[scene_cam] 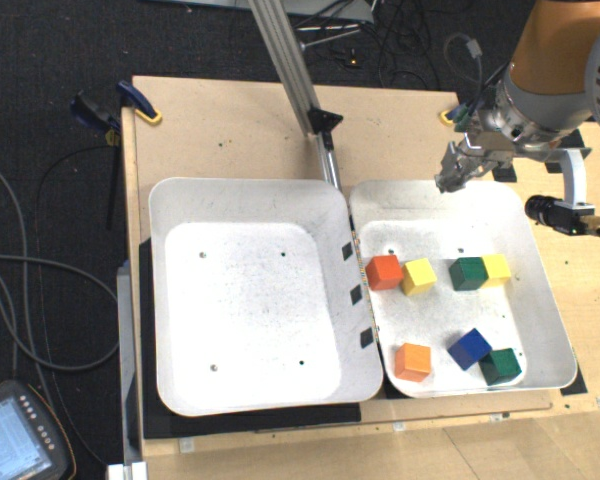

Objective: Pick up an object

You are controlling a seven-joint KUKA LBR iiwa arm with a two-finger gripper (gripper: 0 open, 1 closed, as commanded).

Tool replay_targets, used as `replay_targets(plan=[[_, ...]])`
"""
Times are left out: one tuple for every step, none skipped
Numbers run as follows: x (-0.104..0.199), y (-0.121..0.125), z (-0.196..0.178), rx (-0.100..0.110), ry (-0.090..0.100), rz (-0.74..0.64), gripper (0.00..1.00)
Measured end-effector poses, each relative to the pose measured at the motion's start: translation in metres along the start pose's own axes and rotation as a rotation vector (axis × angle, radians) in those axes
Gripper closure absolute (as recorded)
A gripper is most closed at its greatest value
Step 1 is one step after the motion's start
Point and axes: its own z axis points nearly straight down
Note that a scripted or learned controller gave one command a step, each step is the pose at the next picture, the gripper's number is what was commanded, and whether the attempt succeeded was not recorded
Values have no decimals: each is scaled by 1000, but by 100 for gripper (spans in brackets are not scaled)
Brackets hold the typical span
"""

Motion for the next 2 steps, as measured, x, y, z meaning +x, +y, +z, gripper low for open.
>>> replay_targets(plan=[[52, -28, 10, 1, 0, -1, 100], [107, -39, 27, 2, 0, -1, 100]])
